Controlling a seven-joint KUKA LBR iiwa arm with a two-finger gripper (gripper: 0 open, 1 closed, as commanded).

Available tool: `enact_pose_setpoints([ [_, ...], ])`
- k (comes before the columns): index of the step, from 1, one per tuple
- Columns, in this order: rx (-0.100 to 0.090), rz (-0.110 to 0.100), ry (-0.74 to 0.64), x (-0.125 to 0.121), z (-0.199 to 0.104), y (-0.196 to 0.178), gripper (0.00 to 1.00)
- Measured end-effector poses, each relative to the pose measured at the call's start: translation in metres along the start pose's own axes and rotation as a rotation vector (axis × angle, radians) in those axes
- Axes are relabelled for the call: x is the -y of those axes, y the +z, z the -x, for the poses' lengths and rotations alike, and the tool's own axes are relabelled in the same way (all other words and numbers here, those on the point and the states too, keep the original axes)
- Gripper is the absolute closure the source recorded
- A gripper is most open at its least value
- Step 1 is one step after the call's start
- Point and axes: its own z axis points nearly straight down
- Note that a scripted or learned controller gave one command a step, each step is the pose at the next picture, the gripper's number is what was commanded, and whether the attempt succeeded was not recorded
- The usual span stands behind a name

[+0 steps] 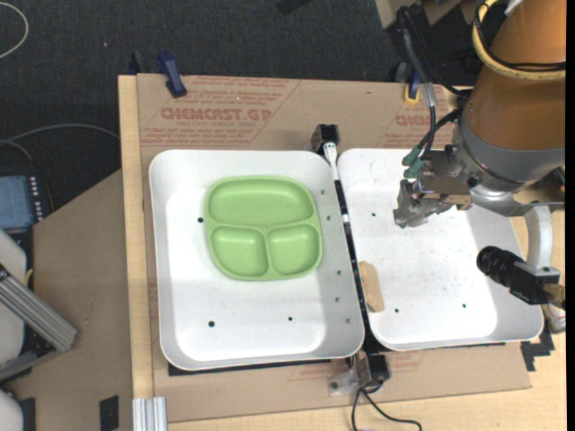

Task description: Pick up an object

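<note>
A light green plate (263,227) with three compartments lies flat in the left white bin (180,312), towards its far side. My gripper (409,214) hangs over the far left part of the right white bin (440,317), well to the right of the plate and across the rims between the two bins. Nothing shows beneath or in the gripper. The grey arm with its orange band reaches in from the upper right.
Both bins rest on a cardboard sheet (225,106) on the bench. A tan strip (370,287) lies on the rims where the bins meet. A blue clamp (171,74) and a black clamp (324,138) sit at the far side.
</note>
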Motion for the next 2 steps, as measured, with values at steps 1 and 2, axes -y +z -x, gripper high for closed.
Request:
enact_pose_setpoints([
  [1,0.000,0.001,-0.002,0.000,-0.015,0.010,1.00],
  [2,-0.002,0.010,-0.009,0.000,-0.092,-0.018,1.00],
])
